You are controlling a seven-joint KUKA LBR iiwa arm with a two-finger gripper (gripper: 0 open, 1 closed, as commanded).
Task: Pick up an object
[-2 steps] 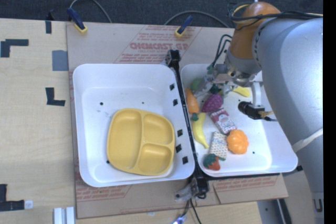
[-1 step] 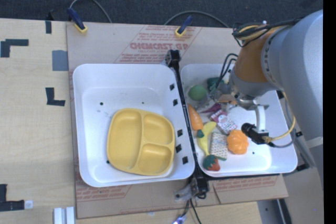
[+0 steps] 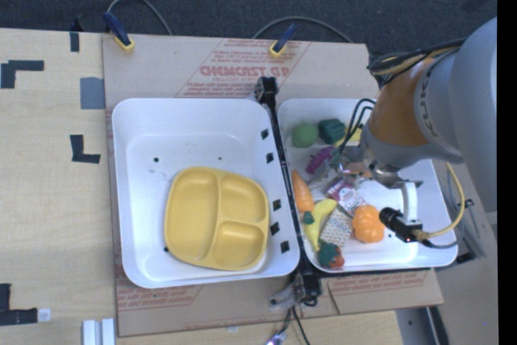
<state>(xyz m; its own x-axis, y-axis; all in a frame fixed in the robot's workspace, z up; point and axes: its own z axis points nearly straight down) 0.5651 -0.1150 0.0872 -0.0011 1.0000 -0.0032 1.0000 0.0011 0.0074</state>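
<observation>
The right bin holds several small toys: a green ball, a teal block, a purple piece, an orange carrot, a yellow piece, an orange ball and a speckled grey packet. My gripper reaches down into the middle of this pile, just above a small pink-and-white wrapped item. The wrist hides the fingertips, and I cannot make out anything between them.
The left bin contains a yellow sectioned tray. A black divider clip strip runs between the bins. The arm's orange band and grey body cover the right bin's far right. Cables and yellow clamps lie behind the cardboard.
</observation>
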